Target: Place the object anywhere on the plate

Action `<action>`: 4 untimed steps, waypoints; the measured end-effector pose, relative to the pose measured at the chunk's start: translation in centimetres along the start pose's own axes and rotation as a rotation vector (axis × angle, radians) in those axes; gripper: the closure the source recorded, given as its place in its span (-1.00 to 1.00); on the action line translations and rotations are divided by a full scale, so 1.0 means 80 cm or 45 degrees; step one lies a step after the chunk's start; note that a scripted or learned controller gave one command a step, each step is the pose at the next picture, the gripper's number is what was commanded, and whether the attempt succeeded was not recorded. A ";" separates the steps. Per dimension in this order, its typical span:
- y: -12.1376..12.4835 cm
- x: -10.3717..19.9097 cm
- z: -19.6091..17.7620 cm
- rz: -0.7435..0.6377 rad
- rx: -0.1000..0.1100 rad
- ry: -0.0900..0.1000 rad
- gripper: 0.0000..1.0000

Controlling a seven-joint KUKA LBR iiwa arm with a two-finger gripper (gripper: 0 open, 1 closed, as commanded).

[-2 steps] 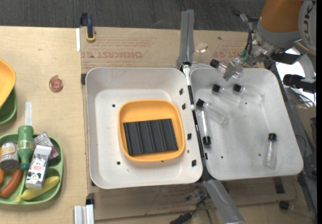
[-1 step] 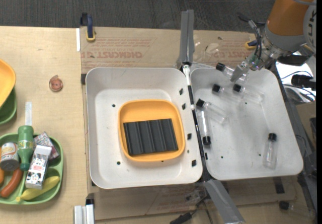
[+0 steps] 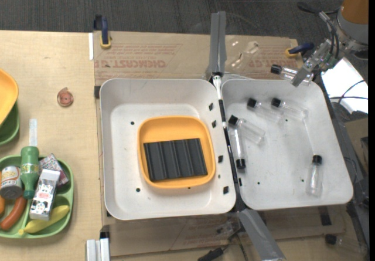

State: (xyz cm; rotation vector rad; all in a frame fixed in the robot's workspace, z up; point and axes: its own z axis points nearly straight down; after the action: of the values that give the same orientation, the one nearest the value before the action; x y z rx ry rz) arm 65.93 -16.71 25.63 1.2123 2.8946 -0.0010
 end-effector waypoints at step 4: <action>-0.174 0.074 -0.232 -0.092 0.000 0.000 -1.00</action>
State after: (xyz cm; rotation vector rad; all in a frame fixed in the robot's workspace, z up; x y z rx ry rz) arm 51.82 -22.25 44.19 1.1073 2.9367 -0.0015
